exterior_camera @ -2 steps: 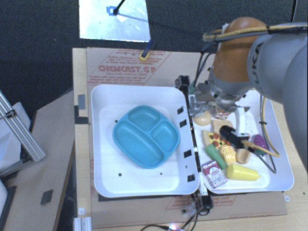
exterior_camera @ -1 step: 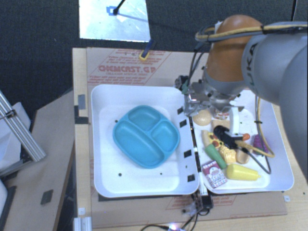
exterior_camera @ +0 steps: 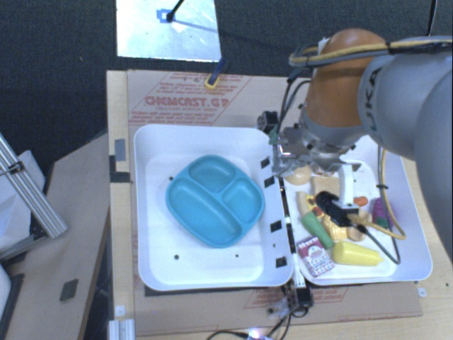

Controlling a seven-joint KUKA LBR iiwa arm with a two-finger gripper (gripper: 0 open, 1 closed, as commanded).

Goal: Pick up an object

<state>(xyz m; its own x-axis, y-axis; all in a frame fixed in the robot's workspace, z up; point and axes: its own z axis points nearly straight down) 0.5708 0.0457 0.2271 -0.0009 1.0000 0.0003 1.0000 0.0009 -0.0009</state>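
The arm [exterior_camera: 396, 98] reached over the right bin [exterior_camera: 414, 261], its gripper [exterior_camera: 301, 163] low at the bin's far-left corner, close to the divider. Toys [exterior_camera: 340, 225] crowded the near half, just near of the gripper. The left bin [exterior_camera: 152, 211] held a blue plate [exterior_camera: 214, 200].

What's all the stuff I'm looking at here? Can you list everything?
Bins: two, white, side by side on the bench.
Plate: one, blue, three compartments, in the left bin.
Small toys: several, mixed colours, heaped in the right bin; among them a yellow piece, a green piece and a red-and-white box.
Cardboard sheet: one, tan with red print, under the bins.
Shiny panel: one, silver, behind the bench.
Arm: one, grey with orange band, over the right bin.
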